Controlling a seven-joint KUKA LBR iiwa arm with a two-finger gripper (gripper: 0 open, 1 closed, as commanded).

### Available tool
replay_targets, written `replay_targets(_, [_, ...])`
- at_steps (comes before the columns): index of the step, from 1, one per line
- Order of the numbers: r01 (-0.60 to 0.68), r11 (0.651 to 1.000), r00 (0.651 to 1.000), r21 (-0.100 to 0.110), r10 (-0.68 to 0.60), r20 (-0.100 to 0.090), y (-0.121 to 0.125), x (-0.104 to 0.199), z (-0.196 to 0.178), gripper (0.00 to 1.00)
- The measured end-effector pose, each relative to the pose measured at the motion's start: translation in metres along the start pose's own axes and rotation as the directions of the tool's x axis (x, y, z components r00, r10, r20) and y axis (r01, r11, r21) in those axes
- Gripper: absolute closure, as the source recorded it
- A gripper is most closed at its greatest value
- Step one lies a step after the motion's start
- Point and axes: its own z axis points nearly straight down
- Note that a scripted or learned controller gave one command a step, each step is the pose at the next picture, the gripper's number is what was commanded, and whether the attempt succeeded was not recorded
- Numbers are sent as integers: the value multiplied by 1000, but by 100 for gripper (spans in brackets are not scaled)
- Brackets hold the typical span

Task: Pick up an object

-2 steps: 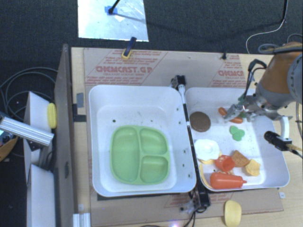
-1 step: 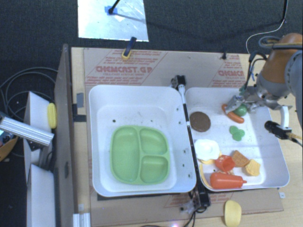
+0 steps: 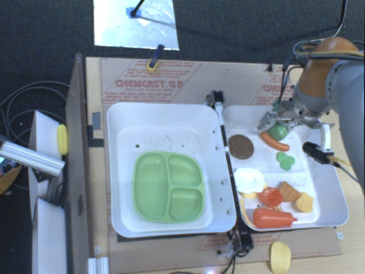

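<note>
A desk seen from above at a slant carries two shallow white bins side by side on a sheet of printed cardboard (image 3: 171,76). The left bin (image 3: 122,121) holds a pale green divided plate (image 3: 169,186) with three compartments, lying flat toward the near side. The right bin (image 3: 331,193) holds a scatter of toy foods: a round brown patty (image 3: 241,146) near the dividing wall, a white fried egg (image 3: 250,180) just below it, a small green broccoli piece (image 3: 286,161) toward the middle, and at the near end a red piece (image 3: 270,197), an orange waffle-like piece (image 3: 289,190), a yellow-orange piece (image 3: 304,201) and a long red-orange carrot-like piece (image 3: 272,217) clustered close together. The grey arm (image 3: 342,81) with its orange band reaches in from the right over the far end of the right bin. Its gripper (image 3: 278,124) hangs low there, directly over a round green object (image 3: 279,132) that lies against an orange sausage-shaped piece (image 3: 275,141). Whether the gripper is spread or pressed together cannot be told, nor whether it touches the green object. A yellow object (image 3: 280,257) lies on the desk in front of the right bin.
</note>
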Motion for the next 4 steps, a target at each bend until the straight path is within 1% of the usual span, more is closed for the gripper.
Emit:
replay_targets(1, [-1,1000,1000,-5,1,2,1,-2,-12,100])
replay_targets(2, [-2,1000,1000,7,2,-2,-88,58,-72,100])
replay_targets(3, [-5,1000,1000,3,5,0,-85,55,-69,0])
replay_targets(4, [-6,1000,1000,5,6,1,-73,53,4,0])
